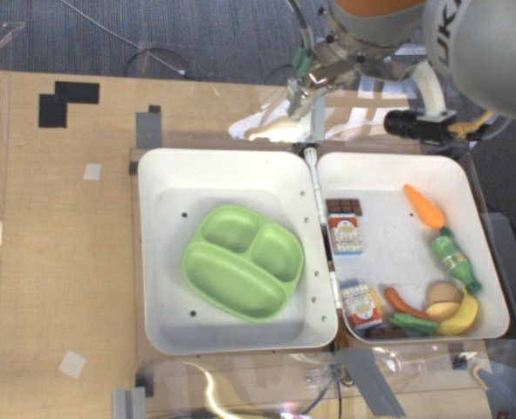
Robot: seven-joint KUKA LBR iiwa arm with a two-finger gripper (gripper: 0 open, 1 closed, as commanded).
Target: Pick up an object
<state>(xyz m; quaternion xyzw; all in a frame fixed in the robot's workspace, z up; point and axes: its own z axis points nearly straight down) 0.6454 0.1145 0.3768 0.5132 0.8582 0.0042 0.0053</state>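
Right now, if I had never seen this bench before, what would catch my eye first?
Probably the bright green divided plate lying in the left bin. Next, the jumble of toy food in the right bin: an orange carrot near its far right corner, a green bottle below it, and a yellow banana in the near corner. The big grey and orange arm hangs over the far edge, above both bins.

Green three-compartment plastic plate [243, 261] lies in left white shallow bin [157, 234]. Right white shallow bin [388, 190] holds brown chocolate bar [344, 207] behind small printed carton [347, 234] along its left wall; orange plastic carrot [424, 206] sits behind green plastic bottle [454, 260] at right
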